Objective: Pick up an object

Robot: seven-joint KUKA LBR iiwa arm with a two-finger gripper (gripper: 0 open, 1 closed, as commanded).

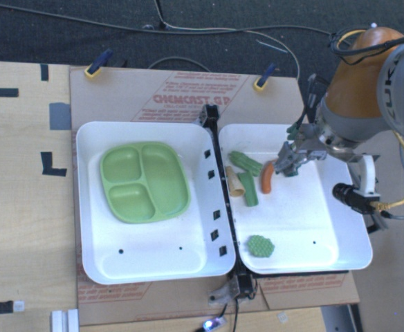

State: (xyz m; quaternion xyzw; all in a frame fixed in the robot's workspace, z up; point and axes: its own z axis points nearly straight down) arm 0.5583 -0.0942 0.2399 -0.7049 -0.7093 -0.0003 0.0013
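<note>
In the right bin (340, 241) lie a green bean-like piece (245, 162), a second green piece (249, 189), a tan piece (234, 184), an orange carrot-like piece (267, 178) and a round green knobbly object (261, 245). My gripper (290, 163) hangs over the upper part of the right bin, just right of the orange piece and close to its upper end. I see nothing held between its fingers. Whether the fingers touch the orange piece is unclear.
A green divided plate (144, 181) sits in the left bin (153, 261). A black divider (219, 199) runs between the bins. The arm's orange band (361, 68) and grey wrist stand over the right bin's far right corner. Cables trail across the back.
</note>
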